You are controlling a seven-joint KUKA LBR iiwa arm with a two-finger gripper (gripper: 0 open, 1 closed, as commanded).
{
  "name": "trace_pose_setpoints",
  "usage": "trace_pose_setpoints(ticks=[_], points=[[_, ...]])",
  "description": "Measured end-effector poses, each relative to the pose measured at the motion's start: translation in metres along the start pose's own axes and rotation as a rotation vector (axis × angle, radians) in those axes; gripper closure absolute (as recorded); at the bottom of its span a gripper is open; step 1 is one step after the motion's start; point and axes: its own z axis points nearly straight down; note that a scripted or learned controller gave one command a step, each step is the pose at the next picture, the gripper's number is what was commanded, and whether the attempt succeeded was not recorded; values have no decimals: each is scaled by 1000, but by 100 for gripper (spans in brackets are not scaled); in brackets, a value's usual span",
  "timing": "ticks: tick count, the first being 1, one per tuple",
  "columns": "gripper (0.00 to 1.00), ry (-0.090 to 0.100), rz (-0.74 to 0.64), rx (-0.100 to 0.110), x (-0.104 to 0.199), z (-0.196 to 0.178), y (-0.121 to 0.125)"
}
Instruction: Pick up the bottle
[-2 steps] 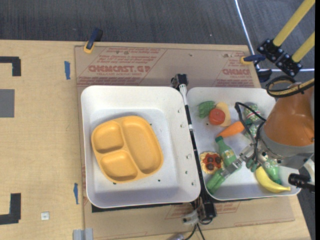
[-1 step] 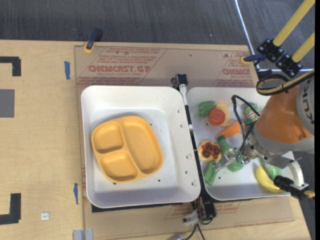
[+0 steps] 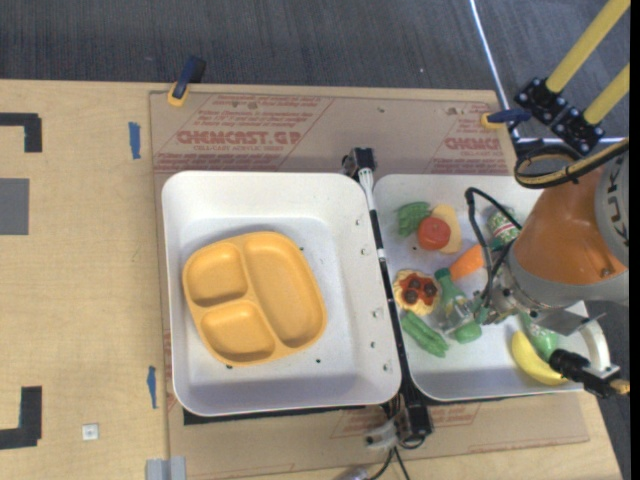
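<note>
Reaching into the right bin, your gripper hangs low among toy food; whether the jaws are apart, you cannot tell. The bottle lies near the orange band, beside the carrot. Centre over it before closing.

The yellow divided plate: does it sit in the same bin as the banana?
No, the yellow divided plate lies in the left bin; the banana lies in the right bin.
</note>
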Motion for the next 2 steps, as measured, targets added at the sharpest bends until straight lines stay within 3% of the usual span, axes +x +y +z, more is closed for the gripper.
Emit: trace_pose_setpoints(ticks=[1, 2], points=[[100, -1, -772, -1, 1, 10, -2], [100, 9, -1048, 1, -59, -92, -35]])
